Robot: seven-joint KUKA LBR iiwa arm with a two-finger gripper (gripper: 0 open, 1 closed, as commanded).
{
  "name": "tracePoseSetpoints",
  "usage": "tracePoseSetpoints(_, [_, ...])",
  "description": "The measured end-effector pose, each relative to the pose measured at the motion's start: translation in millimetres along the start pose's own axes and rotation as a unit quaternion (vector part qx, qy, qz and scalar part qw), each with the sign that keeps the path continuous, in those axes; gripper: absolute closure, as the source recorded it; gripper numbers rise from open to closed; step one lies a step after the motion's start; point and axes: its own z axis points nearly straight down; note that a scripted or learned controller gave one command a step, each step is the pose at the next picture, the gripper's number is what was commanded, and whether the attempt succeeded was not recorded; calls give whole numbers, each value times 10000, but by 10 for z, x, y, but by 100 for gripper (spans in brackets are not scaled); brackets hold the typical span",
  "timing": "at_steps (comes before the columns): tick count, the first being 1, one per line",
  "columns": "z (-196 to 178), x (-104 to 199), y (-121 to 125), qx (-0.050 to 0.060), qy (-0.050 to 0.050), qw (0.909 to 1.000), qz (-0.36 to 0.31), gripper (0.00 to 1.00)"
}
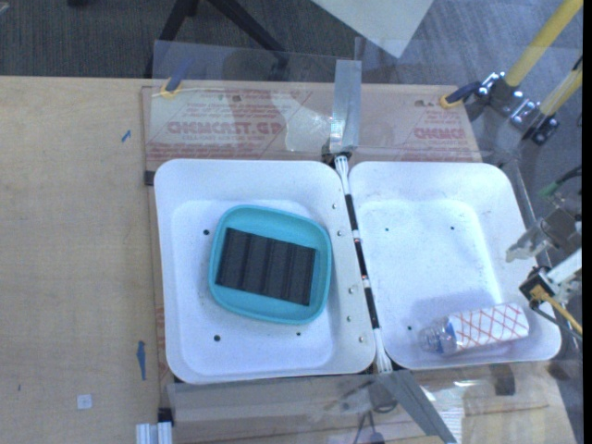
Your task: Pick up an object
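Two white bins sit side by side on the table, and each holds one thing. The left bin carries a teal tray with a dark ribbed insert, lying flat near the middle, slightly turned. It sits well clear of the walls, so a straight descent from above looks possible, though its wide flat shape probably offers little to pinch except the rim. The right bin holds a bottle on its side, clear cap end pointing left, its body wrapped in a white label with a red lattice. It rests in the near right corner, close against the front wall. I judge that position awkward: the walls leave little room on that side, but the rounded body looks the easier pick.

At the right margin, just beyond the right bin's wall, stands some pale and dark hardware that may be the end effector; it is cut off by the frame, and I cannot tell whether it is open or closed. Nothing is seen held there. The bottle's contents are hard to make out, and its far end blurs into the bin wall. Behind the bins, a clear sheet with red lettering is too faint to read.
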Motion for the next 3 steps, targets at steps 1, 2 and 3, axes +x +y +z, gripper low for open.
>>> tracePoseSetpoints(1, [647, 245, -301, 16, 8, 9600, -2800, 0])
tracePoseSetpoints(2, [579, 382, -456, 6, 11, 8945, -4470, 0])
tracePoseSetpoints(3, [908, 115, -137, -6, 10, 8331, -5532, 0])
